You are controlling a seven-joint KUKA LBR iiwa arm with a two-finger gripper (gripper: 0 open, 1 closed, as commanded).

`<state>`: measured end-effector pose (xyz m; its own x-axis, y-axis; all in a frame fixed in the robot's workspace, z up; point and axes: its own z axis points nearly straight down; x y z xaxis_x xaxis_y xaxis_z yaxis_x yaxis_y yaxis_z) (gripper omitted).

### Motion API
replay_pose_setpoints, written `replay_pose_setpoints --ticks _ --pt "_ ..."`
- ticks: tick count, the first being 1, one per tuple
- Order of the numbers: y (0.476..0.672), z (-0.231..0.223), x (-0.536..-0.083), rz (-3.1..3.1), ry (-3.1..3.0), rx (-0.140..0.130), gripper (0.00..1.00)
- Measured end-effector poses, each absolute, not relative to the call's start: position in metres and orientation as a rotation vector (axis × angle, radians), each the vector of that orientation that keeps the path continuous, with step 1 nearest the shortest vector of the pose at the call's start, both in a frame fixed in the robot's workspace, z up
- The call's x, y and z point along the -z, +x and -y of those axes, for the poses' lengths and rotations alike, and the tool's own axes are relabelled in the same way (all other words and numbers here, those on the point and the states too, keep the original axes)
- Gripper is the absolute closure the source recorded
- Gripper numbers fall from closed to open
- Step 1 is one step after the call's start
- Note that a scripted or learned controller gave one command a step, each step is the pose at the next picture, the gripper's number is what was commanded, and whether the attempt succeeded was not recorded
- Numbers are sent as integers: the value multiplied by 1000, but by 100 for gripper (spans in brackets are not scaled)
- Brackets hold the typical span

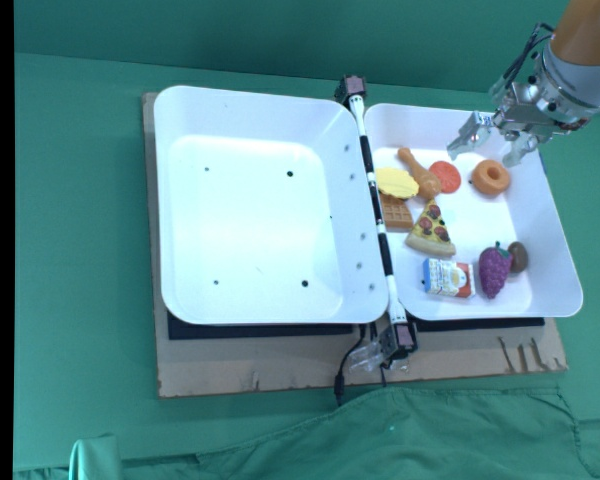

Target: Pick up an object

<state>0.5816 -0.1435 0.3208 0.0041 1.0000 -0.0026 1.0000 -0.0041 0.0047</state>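
My gripper (493, 140) hangs over the back of the right bin (560, 258), fingers spread open with nothing between them. Just below it lies an orange donut (491, 177). Left of the donut are a red tomato slice (445, 176), a chicken drumstick (419, 171) and a yellow piece (395, 182). A brown waffle (396, 211) and a pizza slice (432, 230) lie toward the middle. Near the front sit a small carton (448, 278), purple grapes (494, 269) and a brown item (518, 256).
The left bin (250, 208) stands beside the right one, with a black and white divider bar (373, 196) between them. Both rest on a cardboard sheet (280, 368) over green cloth. Cables gather at the front of the divider (380, 353).
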Motion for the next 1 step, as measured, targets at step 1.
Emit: replay_pose_setpoints --ticks 1 --pt "582 143 -321 -2213 2222 -2 0"
